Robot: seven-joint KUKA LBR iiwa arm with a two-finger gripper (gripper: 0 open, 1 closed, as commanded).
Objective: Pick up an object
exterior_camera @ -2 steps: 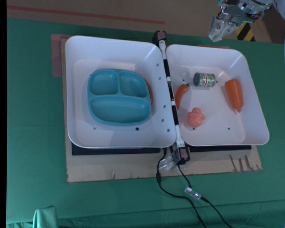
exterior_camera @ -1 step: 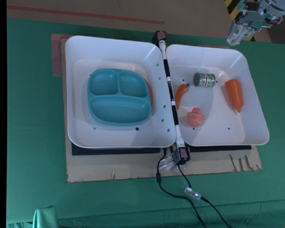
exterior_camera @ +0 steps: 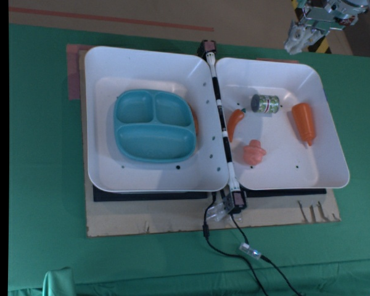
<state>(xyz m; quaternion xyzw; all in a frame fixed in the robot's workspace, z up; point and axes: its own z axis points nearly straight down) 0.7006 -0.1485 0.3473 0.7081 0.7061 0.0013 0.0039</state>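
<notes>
Two white bins sat side by side on a green worktop (exterior_camera: 43, 165), seen from above at a slant. The left bin (exterior_camera: 102, 165) held a teal divided plate (exterior_camera: 155, 126). The right bin (exterior_camera: 324, 159) held four small things: a short can (exterior_camera: 265, 103) lying on its side, an orange carrot-like piece (exterior_camera: 235, 123) close to the divider, a pink toy (exterior_camera: 254, 152) below it, and an orange bottle (exterior_camera: 304, 123) nearer the right wall.

The claw (exterior_camera: 299, 39) hung at the top right of the view, outside the bins and beyond the right bin's far rim. Nothing was between its fingers; whether they stood apart or together could not be told at this size.

Every candidate lay from the claw toward the near side of the bin and somewhat left. The can looked nearest, with the bottle next. The bottle's long axis ran roughly from far to near, its narrow end pointing toward the near edge. The carrot piece lay at a slant beside the divider, which could crowd a grasp there. No object had yet been lifted.
</notes>
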